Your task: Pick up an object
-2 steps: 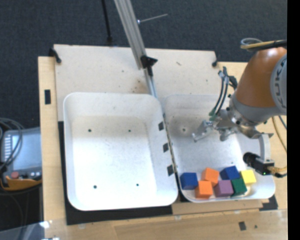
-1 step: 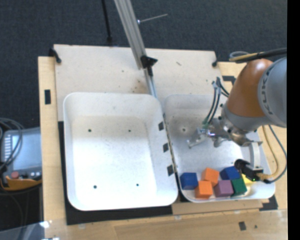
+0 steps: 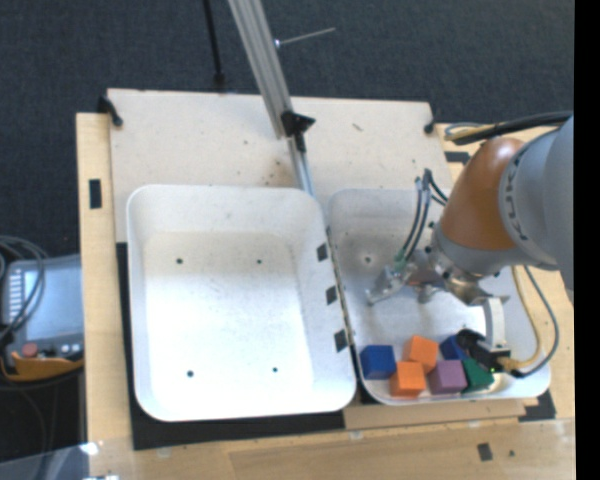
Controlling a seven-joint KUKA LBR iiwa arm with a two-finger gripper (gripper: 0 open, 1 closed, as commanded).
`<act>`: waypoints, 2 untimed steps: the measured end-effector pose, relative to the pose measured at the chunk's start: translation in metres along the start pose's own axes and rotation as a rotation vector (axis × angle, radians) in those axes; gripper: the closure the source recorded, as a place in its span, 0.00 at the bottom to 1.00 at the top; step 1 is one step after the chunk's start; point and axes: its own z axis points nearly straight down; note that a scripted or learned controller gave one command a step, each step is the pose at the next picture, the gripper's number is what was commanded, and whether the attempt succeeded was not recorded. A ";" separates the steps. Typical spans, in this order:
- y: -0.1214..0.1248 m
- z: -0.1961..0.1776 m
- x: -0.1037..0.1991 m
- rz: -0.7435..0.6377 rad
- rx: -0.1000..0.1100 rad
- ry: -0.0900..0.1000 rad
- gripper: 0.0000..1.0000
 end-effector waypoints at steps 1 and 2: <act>0.001 -0.012 0.000 0.008 -0.004 0.002 1.00; 0.001 -0.075 0.003 -0.009 -0.005 0.002 1.00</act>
